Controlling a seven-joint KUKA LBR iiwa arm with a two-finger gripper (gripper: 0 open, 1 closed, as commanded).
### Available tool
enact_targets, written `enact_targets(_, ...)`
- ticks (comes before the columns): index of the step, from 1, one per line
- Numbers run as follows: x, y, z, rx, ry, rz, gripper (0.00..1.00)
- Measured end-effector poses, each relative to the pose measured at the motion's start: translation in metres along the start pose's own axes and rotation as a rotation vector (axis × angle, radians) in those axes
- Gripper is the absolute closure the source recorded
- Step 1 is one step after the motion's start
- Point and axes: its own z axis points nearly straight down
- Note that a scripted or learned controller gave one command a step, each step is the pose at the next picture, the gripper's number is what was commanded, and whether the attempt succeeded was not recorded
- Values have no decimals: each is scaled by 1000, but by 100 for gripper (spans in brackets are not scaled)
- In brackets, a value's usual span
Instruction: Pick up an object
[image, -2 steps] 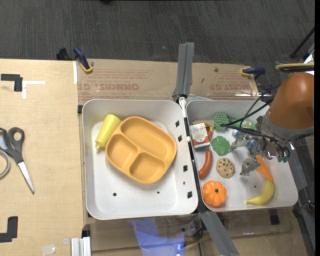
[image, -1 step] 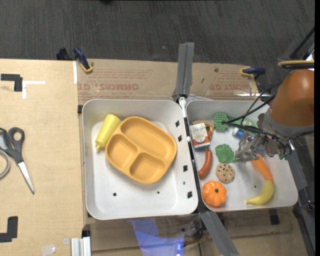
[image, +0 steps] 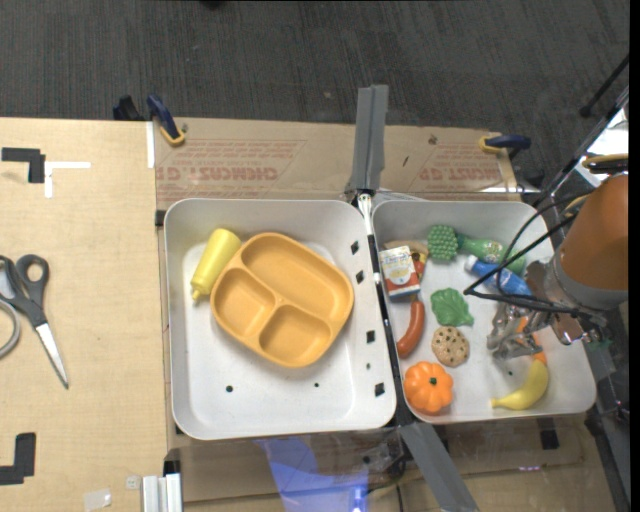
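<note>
The right bin (image: 470, 212) holds several toy foods: a small carton (image: 399, 271), a green broccoli (image: 442, 242), a green leafy piece (image: 452, 306), a red sausage (image: 411, 328), a cookie (image: 451, 346), an orange pumpkin (image: 428, 387), a yellow banana (image: 527, 388) and a blue item (image: 503, 277). My gripper (image: 513, 336) hangs low over the bin's right side, just above the banana and right of the cookie. An orange sliver (image: 539, 355) peeks out beside it.
The left bin (image: 190, 390) carries an orange divided tray (image: 281, 297) and a yellow bottle (image: 214, 262). Scissors (image: 38, 312) lie on the wooden bench at far left. Black cables (image: 520, 250) cross above the right bin. A grey divider bar (image: 368, 140) stands between the bins.
</note>
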Motion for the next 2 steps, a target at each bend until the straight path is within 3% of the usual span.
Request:
enact_targets(1,20,32,0,0,1,325,100)
enact_targets(2,2,54,0,1,0,580,100)
